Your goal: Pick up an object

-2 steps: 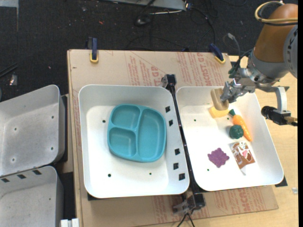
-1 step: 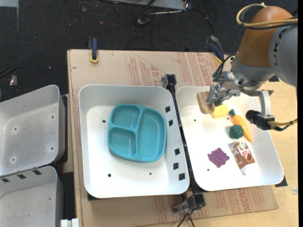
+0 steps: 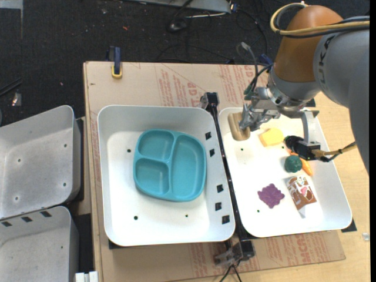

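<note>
Gripper (image 3: 251, 120) hovering over right bin (image 3: 329, 213), beside tan block (image 3: 237, 128) and yellow block (image 3: 271, 137); finger state indiscernible.

Smooth teal plastic tray (image 3: 170, 164), glossy foil packet (image 3: 301, 192), matt white bins (image 3: 111, 157).

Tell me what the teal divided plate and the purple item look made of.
Teal divided plate: probably moulded plastic, smooth with a soft sheen, uniform colour and rounded compartment ridges. Purple item: matte with a bumpy outline, possibly rubber or soft plastic; too small to tell.
</note>
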Controlling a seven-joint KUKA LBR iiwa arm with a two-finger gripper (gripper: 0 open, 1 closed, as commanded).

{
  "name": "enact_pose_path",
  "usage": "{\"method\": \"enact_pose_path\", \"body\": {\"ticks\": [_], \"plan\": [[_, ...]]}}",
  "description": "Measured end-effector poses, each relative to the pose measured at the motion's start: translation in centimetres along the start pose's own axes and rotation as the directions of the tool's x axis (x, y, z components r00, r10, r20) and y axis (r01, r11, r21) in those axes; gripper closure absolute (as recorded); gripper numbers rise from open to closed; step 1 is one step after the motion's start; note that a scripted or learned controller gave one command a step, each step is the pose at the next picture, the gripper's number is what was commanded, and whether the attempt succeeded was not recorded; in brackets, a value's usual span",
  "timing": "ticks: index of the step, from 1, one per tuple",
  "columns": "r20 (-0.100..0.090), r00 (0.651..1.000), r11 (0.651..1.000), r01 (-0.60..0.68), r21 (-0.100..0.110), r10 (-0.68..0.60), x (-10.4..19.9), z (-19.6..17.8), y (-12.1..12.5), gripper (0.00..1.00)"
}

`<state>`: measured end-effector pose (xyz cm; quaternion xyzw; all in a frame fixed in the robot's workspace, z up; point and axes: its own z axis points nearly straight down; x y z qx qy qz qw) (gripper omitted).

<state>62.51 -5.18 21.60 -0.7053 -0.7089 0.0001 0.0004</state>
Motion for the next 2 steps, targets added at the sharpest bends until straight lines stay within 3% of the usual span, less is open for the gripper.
{"method": "enact_pose_path", "body": {"ticks": [2], "plan": [[-0.001,1.000,1.000,0.003,0.000,-0.003,11.0,-2.1,-0.7,1.00]]}}
